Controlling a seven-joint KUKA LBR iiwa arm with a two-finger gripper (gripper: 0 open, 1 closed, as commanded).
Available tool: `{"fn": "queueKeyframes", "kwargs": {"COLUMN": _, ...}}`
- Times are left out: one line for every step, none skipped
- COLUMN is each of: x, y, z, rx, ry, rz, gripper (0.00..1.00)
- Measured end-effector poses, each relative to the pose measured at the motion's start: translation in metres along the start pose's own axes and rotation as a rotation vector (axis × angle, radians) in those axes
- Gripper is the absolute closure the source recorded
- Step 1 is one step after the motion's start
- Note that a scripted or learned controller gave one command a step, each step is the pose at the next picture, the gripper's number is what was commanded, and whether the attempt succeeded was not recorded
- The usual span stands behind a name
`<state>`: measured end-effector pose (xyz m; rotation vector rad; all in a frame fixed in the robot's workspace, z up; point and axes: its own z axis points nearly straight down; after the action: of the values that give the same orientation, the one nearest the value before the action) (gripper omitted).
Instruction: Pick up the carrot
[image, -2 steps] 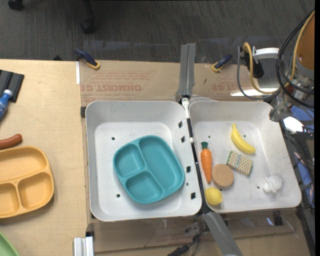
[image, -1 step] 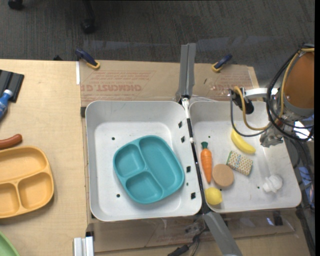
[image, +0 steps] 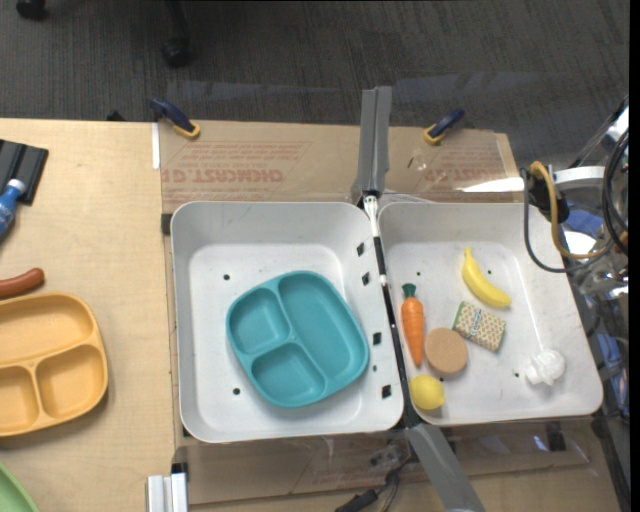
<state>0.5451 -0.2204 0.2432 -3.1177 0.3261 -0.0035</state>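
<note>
**Carrot waits by the divider, pick not yet begun**

Carrot (image: 412, 322) lies in the right bin (image: 560, 400), close against that bin's left wall, its green top pointing away from the near edge and its orange tip toward it. Measured from the carrot: a round tan disc (image: 446, 352) touches or nearly touches its lower right side, a lemon (image: 427, 392) sits just beyond its tip, a patterned cracker-like block (image: 479, 326) lies just past the disc, a banana (image: 484, 279) rests up and to the right, and a small white object (image: 545, 368) sits well apart toward the bin's right side. The teal 3-compartment plate (image: 296, 338) occupies the left bin (image: 200, 400), across the wall from the carrot.

The arm's cabling and metalwork crowd the right edge of the view; whether the fingers are spread or closed I cannot tell.

Judgement: the reach is the step in hand. A good approach would come straight down over the carrot's thicker upper half, away from the disc and lemon, with the fingers closing across its short width. The bin wall leaves little room on 1 side, so the finger there needs careful placing.
</note>
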Motion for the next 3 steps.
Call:
{"fn": "queueKeyframes", "kwargs": {"x": -0.001, "y": -0.017, "z": 0.058, "rx": -0.001, "ry": -0.005, "rz": -0.003, "gripper": 1.0}}
{"fn": "queueKeyframes", "kwargs": {"x": 0.008, "y": -0.002, "z": 0.048, "rx": 0.0, "ry": -0.001, "rz": 0.007, "gripper": 1.0}}
{"fn": "queueKeyframes", "kwargs": {"x": 0.001, "y": 0.0, "z": 0.082, "rx": -0.001, "ry": -0.005, "rz": -0.007, "gripper": 1.0}}
